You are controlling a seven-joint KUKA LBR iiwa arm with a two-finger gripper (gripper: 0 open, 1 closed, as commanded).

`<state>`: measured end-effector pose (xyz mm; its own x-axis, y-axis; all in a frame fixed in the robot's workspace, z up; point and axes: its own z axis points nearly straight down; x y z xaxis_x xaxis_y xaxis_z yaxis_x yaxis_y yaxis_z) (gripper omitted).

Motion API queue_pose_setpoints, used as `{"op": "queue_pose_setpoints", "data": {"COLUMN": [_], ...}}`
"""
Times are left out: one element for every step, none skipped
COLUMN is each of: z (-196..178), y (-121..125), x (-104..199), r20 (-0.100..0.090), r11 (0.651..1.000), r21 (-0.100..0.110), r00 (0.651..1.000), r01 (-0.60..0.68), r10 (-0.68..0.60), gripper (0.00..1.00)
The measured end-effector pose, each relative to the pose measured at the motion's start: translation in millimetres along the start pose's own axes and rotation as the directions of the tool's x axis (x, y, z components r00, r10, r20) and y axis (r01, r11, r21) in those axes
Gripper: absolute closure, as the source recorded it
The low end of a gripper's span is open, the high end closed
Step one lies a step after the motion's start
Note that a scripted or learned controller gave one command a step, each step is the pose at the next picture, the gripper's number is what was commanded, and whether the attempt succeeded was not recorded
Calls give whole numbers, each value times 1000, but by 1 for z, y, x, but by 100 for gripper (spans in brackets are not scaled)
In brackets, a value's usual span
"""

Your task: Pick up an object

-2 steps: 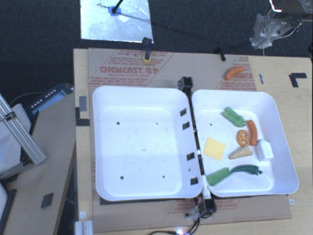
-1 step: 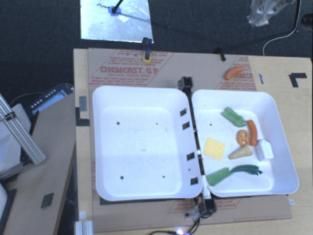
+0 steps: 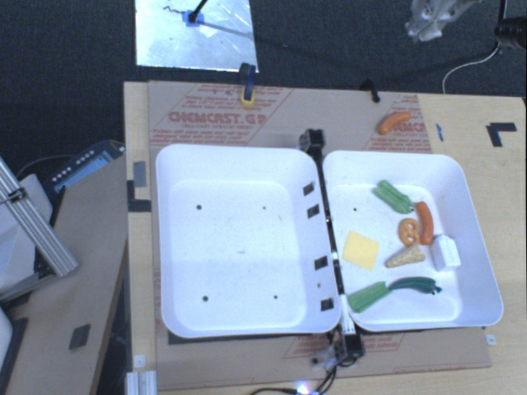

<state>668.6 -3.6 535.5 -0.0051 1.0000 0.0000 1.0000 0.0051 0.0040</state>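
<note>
Overhead, the hand [image 3: 434, 11] hangs beyond the worktop's [image 3: 494, 171] far right corner — too blurred to tell how it is set, nothing seen in it. The pickable things lie in the right bin [image 3: 473, 212]: yellow square [image 3: 361, 249], pretzel [image 3: 408, 231], sausage [image 3: 425, 221], green pieces [image 3: 393, 196]. Likely parked high to clear the camera's view.

White bins [image 3: 461, 171], yellow cheese square [image 3: 361, 249], green pepper [image 3: 394, 196], orange-red sausage [image 3: 425, 222], orange pretzel [image 3: 408, 232], tan wedge [image 3: 406, 257], white block [image 3: 445, 253], dk-green veg w/ lighter stalk [image 3: 390, 290], tan board w/ red print [image 3: 218, 113] (lettering repeats), orange sausage [image 3: 394, 123] on board
</note>
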Motion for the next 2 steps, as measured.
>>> {"op": "queue_pose_setpoints", "data": {"z": [0,14], "y": [0,-88], "x": [14,43], "r20": [0,-3], "r11": [1000,1000], "r21": [1,4], "r00": [1000,1000], "r01": [0,3], "r10": [0,-3], "gripper": [100,100]}}
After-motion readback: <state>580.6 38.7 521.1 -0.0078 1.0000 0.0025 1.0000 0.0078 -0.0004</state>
